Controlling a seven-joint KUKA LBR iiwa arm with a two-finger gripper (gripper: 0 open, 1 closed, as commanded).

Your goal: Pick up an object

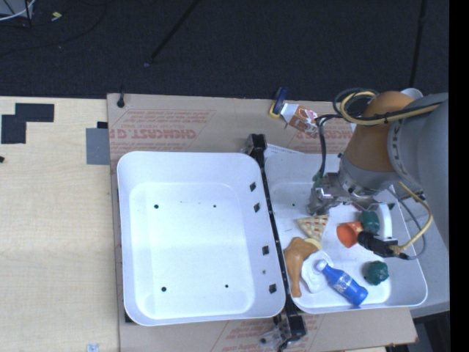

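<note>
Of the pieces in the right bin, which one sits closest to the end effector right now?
The waffle-patterned wedge: it lies directly below the end effector, nearly touching it. The blue bottle, tan piece and orange piece lie farther off.

Dark carpeted floor [220, 35] fills the top of the view, with thin cables [172, 24] running across it. Light wood desk [51, 233] sits below, with black [26, 119] and grey patches [96, 145] on its left part. A brown cardboard sheet [183, 123] with reversed red print lies flat on the desk. Lighting is even and soft.
</note>
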